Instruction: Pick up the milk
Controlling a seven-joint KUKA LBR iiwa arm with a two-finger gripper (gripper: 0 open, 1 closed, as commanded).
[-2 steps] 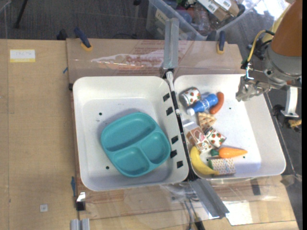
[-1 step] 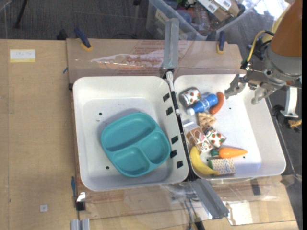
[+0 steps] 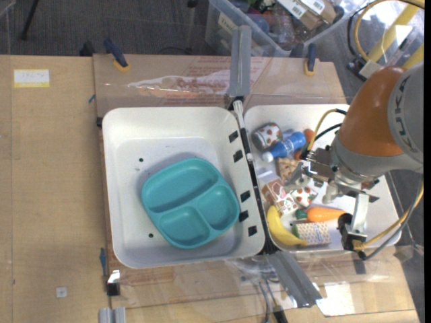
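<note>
1. Two white bins are set side by side. The left bin (image 3: 121, 180) holds a teal divided plate (image 3: 190, 201); the right bin (image 3: 387, 200) is crowded with small grocery items.
2. The arm (image 3: 377, 120) is reached in from the right and hung over the right bin, presumably because the milk is sorted in with that clutter.
3. The milk (image 3: 291, 197) is taken to be the small white, red-patterned carton lying mid-bin; the identification is tentative, as the print is too small to read.
4. The carton is hemmed in: a banana (image 3: 281, 229) just below it, a carrot (image 3: 324, 214) beside it, and a blue bottle (image 3: 288, 143) farther up the bin.
5. The gripper (image 3: 337, 192) is seen just beside the carton, on its right, above the carrot. Nothing is seen held in it.
6. Whether the gripper is spread or closed cannot be told; its tip is masked by the wrist hardware.
</note>
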